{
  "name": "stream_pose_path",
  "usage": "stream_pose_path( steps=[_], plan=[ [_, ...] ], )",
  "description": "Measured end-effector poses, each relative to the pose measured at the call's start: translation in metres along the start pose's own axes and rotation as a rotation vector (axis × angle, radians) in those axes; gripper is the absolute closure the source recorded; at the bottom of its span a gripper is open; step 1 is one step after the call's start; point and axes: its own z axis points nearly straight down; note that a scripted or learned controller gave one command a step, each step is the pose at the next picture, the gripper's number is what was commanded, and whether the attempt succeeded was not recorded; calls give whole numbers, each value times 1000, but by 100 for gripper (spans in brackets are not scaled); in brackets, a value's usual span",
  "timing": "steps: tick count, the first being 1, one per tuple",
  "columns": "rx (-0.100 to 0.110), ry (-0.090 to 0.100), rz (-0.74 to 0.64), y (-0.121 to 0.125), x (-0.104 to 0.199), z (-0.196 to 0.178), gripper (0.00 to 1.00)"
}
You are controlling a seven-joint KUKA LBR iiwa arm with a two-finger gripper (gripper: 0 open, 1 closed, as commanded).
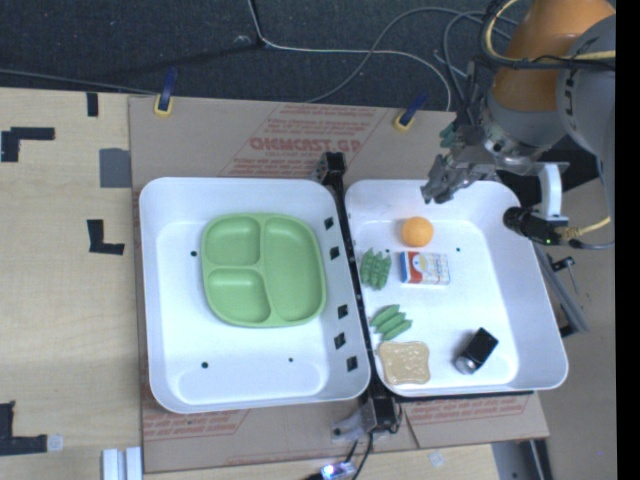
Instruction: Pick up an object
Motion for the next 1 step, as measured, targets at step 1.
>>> stream_pose_path(
  steps=[1],
  plan=[
    [0, 1, -2, -3, 62, -2, 100]
  ],
)
